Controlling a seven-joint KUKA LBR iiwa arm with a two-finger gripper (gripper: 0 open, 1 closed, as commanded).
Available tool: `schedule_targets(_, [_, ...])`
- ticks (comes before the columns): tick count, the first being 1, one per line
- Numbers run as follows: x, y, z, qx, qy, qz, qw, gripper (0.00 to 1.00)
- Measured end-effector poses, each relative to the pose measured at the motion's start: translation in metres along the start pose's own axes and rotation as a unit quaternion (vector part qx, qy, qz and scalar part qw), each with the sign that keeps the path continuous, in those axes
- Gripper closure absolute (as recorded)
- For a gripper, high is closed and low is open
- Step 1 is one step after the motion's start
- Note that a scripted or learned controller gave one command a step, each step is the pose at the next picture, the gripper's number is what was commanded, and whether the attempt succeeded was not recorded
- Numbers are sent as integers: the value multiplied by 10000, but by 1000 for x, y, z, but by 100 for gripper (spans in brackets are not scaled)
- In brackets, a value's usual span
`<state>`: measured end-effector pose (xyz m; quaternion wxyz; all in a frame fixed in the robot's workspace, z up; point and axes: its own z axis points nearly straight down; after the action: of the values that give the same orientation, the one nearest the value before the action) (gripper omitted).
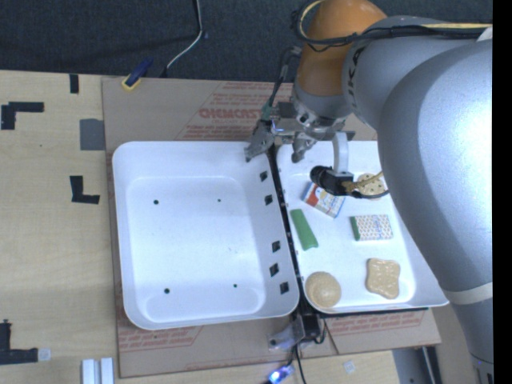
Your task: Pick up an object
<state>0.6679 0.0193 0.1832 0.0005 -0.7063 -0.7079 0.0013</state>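
Arm (pixel 424 110) fills the right side of frame, grey, orange band upper centre. Left bin (pixel 128 214) sits centre-left; right bin (pixel 404 250) centre-right, partly under the arm. Gripper (pixel 278 146) hangs over the dividing rim at the bins' upper edge, fingers spread, nothing between them. In the right bin: green block (pixel 304 230) near the divider, small printed packet (pixel 323 201) just above it, checkered pad (pixel 372 227) to its right, tan irregular piece (pixel 383 278) lower right, round tan disc (pixel 323 289) at the lower edge.
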Motion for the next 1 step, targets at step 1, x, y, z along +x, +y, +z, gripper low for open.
schedule_targets(1, [0,0,0,0,0,0,10000,0])
